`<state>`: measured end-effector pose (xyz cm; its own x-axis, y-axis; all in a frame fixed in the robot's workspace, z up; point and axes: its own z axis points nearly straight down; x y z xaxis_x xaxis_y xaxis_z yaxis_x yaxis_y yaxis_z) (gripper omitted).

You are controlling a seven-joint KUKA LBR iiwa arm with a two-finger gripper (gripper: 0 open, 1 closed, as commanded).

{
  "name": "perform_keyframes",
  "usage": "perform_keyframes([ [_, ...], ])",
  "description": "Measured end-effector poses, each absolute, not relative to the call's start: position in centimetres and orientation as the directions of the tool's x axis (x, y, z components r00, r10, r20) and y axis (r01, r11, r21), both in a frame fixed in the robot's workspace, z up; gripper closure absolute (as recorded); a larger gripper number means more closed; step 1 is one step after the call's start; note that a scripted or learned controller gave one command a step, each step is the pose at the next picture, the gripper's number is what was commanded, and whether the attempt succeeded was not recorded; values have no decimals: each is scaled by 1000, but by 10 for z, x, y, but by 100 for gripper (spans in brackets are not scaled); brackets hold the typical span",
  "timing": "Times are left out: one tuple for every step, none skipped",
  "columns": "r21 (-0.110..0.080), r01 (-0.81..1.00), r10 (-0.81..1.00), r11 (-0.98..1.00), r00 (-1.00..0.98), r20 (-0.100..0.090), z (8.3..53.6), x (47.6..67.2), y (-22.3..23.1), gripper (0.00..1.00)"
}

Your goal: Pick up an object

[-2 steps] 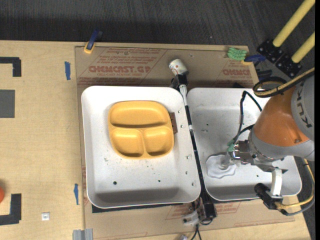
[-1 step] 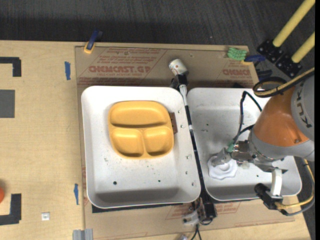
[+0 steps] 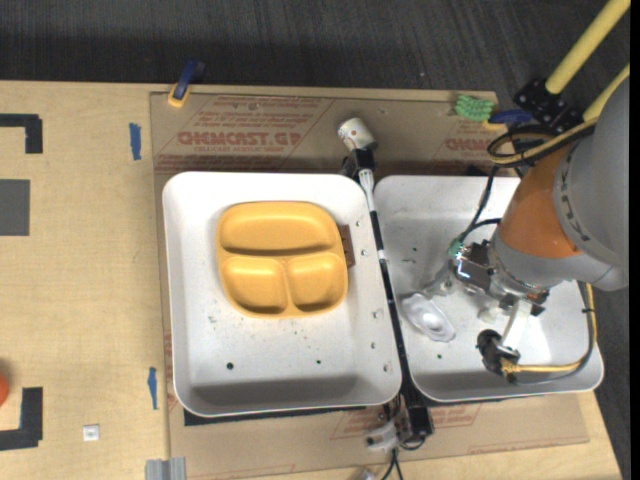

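Camera view, lower right of frame: the gripper (image 3: 480,290) hangs low in the right bin (image 3: 560,373), whether clasping anything cannot be told; a clear plastic object (image 3: 428,316) lies just left of it, apparently not yet lifted, so the pick looks unfinished; the bin's divider wall crowds the left; a yellow divided tray (image 3: 283,257) sits in the left bin (image 3: 200,358).

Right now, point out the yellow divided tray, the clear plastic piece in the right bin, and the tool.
yellow divided tray (image 3: 283,258): camera view, on its central divider.
clear plastic piece (image 3: 430,318): camera view, on its middle.
tool (image 3: 478,273): camera view, on its metal end.
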<state>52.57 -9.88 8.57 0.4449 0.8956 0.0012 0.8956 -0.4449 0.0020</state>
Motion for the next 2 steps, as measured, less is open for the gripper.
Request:
perform_keyframes([
  [3,1000,1000,17,-17,-1,85,558,-131,0],
  [2,1000,1000,25,-25,11,86,589,-188,0],
])
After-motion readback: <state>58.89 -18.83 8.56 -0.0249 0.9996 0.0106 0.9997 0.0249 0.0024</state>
